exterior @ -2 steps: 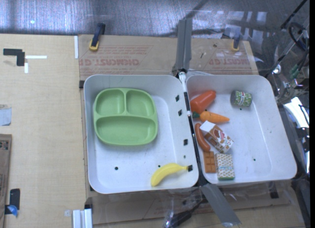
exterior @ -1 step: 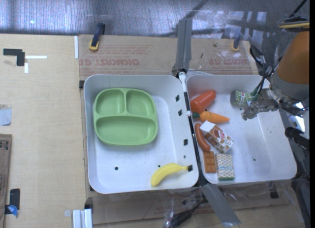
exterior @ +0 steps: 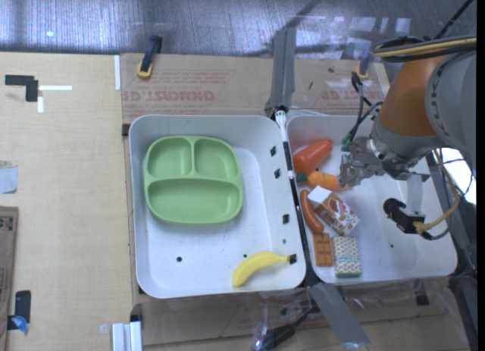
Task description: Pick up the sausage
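Observation:
The sausage (exterior: 308,212) is a reddish-orange link lying lengthwise against the left wall of the right bin (exterior: 424,262). A small printed carton (exterior: 338,214) touches its right side. My gripper (exterior: 351,170) hangs over the right bin, up and to the right of the sausage and apart from it. It is near a small orange piece (exterior: 322,180). The dark wrist hides the fingertips.
A red-orange carrot-like toy (exterior: 312,154) lies at the back of the right bin. A waffle piece (exterior: 323,249) and a speckled packet (exterior: 347,256) lie at its front. The left bin (exterior: 144,266) holds a green divided plate (exterior: 194,179) and a banana (exterior: 258,266).

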`<state>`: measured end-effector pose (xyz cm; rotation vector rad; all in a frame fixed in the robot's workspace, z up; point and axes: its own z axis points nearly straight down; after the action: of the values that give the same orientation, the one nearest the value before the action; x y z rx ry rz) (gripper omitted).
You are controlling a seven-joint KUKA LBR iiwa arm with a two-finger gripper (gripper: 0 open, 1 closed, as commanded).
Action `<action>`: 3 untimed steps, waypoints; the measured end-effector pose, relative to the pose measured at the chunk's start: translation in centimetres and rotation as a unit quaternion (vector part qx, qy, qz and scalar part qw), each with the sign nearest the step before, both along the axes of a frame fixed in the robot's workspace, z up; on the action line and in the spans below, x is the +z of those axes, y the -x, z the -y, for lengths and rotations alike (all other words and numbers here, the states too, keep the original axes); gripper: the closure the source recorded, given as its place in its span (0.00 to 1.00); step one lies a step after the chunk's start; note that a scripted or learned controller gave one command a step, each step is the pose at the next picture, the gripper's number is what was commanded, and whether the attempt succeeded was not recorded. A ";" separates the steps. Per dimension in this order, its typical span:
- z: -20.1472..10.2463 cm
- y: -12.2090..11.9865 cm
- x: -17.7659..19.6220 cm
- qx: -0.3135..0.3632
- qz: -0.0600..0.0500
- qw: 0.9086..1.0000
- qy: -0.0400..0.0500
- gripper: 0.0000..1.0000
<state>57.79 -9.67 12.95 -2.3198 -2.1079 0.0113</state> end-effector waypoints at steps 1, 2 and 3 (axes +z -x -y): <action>0.2 -3.9 -4.2 0.005 0.003 1.000 0.001 0.00; 0.2 -7.6 -4.3 -0.088 -0.007 0.996 0.001 0.00; 0.2 -7.6 -3.9 -0.086 -0.010 0.996 0.003 1.00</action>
<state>65.37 -9.92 9.09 -2.4843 -1.8950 0.0408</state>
